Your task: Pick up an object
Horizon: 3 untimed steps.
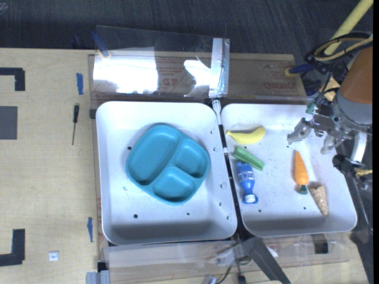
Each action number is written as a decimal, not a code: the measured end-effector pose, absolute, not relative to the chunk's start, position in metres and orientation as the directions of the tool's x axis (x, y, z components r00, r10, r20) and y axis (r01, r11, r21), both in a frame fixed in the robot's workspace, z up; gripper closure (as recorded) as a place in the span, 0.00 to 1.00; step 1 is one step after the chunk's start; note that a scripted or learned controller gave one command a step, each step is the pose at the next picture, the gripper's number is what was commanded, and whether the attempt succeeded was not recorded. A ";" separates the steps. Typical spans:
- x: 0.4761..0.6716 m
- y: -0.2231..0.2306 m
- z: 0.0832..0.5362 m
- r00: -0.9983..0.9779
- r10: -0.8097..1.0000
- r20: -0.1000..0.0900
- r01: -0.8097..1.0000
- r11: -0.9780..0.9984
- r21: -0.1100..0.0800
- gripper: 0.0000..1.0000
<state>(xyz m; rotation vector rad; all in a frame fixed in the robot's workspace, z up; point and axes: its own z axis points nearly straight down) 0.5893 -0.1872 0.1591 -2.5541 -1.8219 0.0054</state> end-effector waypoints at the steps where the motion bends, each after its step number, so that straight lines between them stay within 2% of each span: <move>1: 0.573 -0.195 0.097 0.312 0.950 0.005 0.950 -0.312 0.006 0.00; 2: 0.572 -0.196 0.106 0.314 0.949 0.003 0.949 -0.314 0.004 1.00; 3: 0.569 -0.157 0.222 0.200 0.980 0.001 0.980 -0.200 0.010 1.00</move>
